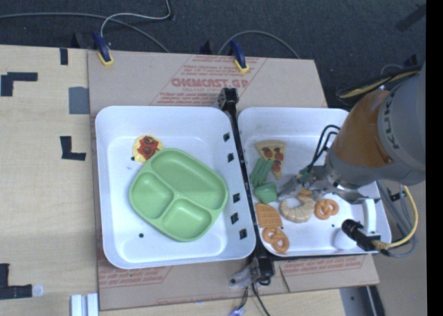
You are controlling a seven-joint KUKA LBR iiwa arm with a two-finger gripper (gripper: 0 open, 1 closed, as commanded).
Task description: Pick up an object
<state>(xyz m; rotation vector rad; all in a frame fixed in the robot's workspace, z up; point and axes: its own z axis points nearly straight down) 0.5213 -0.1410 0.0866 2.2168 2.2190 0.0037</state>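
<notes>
Even, soft overhead light, faint shadows, mild glare on the white bins [111, 169], slightly blurry throughout.

The arm [377, 135] hides the right bin's [297, 117] far right side, and runs off the right edge.

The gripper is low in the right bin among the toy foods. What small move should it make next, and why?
Probably a short descent onto the croissant. The gripper sits low in the right bin, just above that piece, with a pretzel close beside it. Nothing is seen between its fingers, so no pick has happened yet. The croissant looks the nearest target.
</notes>
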